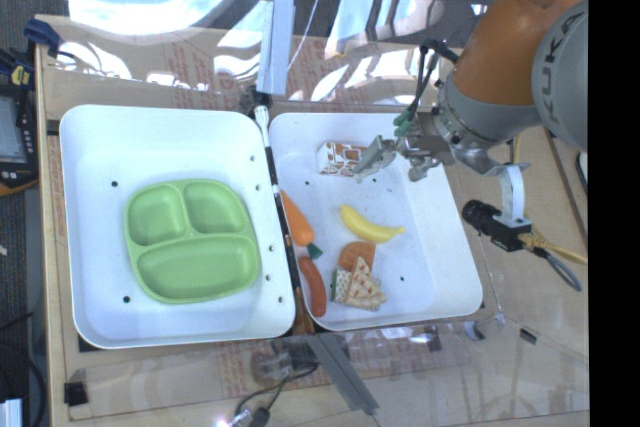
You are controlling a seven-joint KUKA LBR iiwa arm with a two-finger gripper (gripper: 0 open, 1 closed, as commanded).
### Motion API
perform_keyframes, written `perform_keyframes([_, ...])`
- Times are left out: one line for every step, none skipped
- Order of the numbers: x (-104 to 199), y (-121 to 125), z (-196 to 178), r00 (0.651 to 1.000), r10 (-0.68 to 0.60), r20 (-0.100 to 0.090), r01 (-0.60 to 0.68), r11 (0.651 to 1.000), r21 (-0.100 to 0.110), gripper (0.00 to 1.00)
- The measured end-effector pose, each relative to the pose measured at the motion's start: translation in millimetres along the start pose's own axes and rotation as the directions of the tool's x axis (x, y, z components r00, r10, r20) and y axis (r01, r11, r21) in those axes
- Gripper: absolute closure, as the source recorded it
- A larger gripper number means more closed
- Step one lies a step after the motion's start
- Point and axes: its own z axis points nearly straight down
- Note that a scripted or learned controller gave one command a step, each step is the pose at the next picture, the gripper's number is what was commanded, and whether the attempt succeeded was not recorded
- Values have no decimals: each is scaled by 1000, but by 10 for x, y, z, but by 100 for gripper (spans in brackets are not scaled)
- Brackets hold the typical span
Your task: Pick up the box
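Nearest to us, at the front of the right bin [455, 287], we see a waffle-patterned cracker [358, 288] with an orange piece just behind it, touching. Left of these lies a red sausage-like toy [313, 285], and above that a carrot [296, 219] runs along the wall shared by the two bins. A yellow banana [371, 226] lies near the middle of the right bin, just above the cracker.

We find the box [340, 157] — small, white with a red-brown pattern — lying on the floor of the right bin toward its far side, apart from the food toys. The gripper [392, 158] reaches in from the right, its metal fingers just beside the box's right edge. Whether they touch it we cannot tell, and we cannot tell how the jaws stand — the fingers blur into the linkage behind them. The box is not visibly between them.

In the left bin [85, 205] we see a green divided plate [190, 240] with three compartments, sitting flat near the middle.
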Motion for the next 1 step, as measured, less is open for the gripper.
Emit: perform_keyframes([-651,808,253,1000,0,1,0,1000,-2,0])
